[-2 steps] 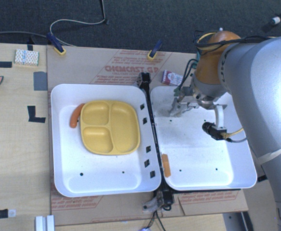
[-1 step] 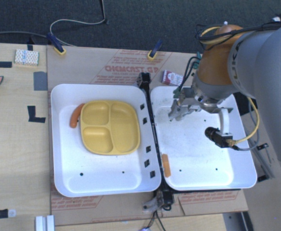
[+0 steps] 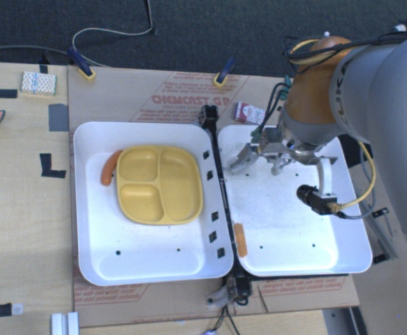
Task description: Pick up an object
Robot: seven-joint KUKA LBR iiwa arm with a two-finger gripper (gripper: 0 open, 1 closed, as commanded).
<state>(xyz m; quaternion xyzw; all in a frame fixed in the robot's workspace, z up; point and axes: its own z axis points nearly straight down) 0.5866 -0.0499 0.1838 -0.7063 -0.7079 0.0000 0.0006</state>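
- Two bins sit side by side on the desk (image 3: pixel 21 208): the left bin (image 3: pixel 91 257) and the right bin (image 3: pixel 350 253).
- A divided plate (image 3: pixel 160 184) lies in the left bin, toward its rear.
- A sausage (image 3: pixel 109 167) lies touching the plate's left edge.
- A carrot piece (image 3: pixel 240 239) lies at the right bin's front-left edge.
- The tool (image 3: pixel 262 160) hangs over the right bin's rear-left part.

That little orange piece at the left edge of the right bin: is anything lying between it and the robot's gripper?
Nothing visible does. The gripper hangs over the right bin's upper part, and the small orange piece lies nearer the camera against the bin's left wall, with bare white floor between them.
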